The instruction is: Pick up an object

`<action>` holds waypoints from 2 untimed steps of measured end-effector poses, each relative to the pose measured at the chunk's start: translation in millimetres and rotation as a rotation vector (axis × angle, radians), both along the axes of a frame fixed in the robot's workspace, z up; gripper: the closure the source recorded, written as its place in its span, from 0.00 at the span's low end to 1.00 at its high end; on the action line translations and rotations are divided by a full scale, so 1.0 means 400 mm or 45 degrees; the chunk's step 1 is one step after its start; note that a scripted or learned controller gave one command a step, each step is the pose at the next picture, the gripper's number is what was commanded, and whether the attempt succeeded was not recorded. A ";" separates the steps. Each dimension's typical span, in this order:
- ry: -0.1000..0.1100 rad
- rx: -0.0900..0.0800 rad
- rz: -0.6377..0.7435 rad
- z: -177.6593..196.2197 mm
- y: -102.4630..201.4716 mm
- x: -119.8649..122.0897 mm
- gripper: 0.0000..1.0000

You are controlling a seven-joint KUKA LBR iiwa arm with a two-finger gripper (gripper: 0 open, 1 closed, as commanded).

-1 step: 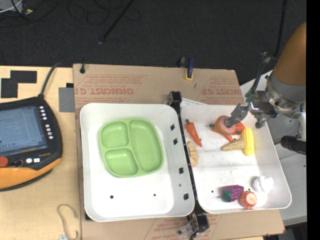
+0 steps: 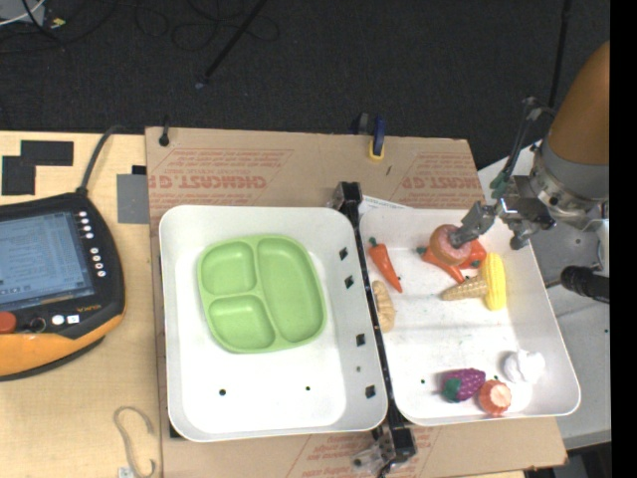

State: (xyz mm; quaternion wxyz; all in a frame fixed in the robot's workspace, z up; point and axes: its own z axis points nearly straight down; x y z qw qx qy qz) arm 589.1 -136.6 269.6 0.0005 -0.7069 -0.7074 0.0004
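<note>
Grey KUKA arm w/ orange band [image 2: 587,118] comes in from the right. Its two-finger gripper [image 2: 468,235] sits low over the right shallow white bin [image 2: 557,366], right on top of a reddish-orange toy food piece [image 2: 448,250] near the bin's back. Can't tell whether the gripper is wide, narrow or gripping anything.

Other stuff in right bin: yellow plastic corn cob [image 2: 494,280] just beside the reddish piece, touching a tan waffle cone [image 2: 466,289]; orange plastic carrot [image 2: 384,265] near the divider; beige lumpy toy [image 2: 383,305] just below it. Front corner: purple grape bunch w/ green leaf [image 2: 462,382], red-orange round toy [image 2: 496,396] touching it, white crumpled piece [image 2: 524,365] just beside.

Left shallow white bin [image 2: 199,406] holds a light-green three-compartment plastic tray [image 2: 263,293].

Both bins rest on brown cardboard sheet [image 2: 249,162] w/ red printing, upside down, too blurred to read for sure. Black-and-orange teach pendant [image 2: 50,287] w/ lit screen on the far left; screen text not legible.
</note>
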 end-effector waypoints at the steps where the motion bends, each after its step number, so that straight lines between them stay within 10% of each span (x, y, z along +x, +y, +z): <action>1: 0.007 0.002 -0.002 -0.113 0.016 -0.002 0.00; 2: 0.007 0.002 0.001 -0.225 0.022 0.007 0.00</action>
